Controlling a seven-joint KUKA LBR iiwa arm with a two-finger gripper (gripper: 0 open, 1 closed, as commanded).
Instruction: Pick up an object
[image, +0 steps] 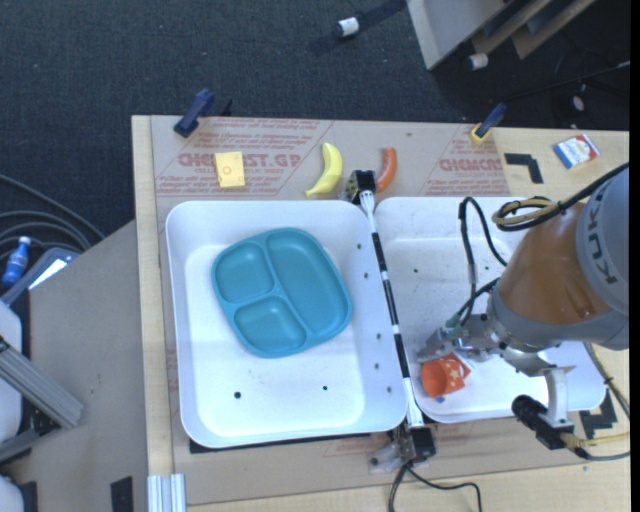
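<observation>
I note the gripper (452, 350) low over the orange object (443, 376) in the right bin (425, 250), finger state indiscernible; an off-centre closure could nudge it away.

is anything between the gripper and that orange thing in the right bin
Nothing visible. The gripper sits right above the orange object in the near left corner of the right bin, with no other item between them. The blue tray lies apart in the left bin.
</observation>
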